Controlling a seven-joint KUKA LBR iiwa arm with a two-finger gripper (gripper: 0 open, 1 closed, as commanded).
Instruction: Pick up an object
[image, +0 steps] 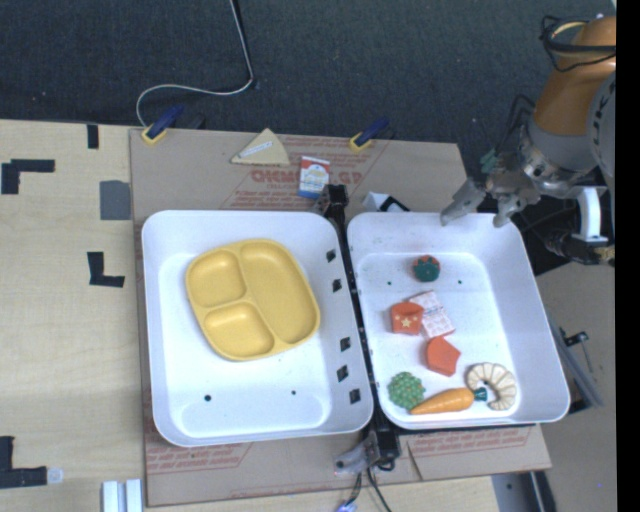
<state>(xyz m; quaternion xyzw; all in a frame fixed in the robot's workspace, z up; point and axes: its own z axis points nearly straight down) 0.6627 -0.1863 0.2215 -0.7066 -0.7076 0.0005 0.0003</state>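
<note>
My gripper (478, 210) hangs open over the far rim of the right bin (520, 260), its two grey fingers spread apart with nothing between them. Below it in that bin lies a small green and red ball-like toy (427, 267). Nearer the front are a red block (406, 317), a white and pink checked piece (435, 317), an orange-red block (442, 355), a green broccoli piece (405, 389), an orange carrot (442, 402) and a shrimp-like ring (492, 384). The gripper touches none of them.
The left bin (170, 390) holds a yellow divided plate (252, 297). Beyond the bins, on the cardboard, lie a small red and white carton (313, 177) and a triangular wedge (262, 149). A white cable (200, 90) loops at the back.
</note>
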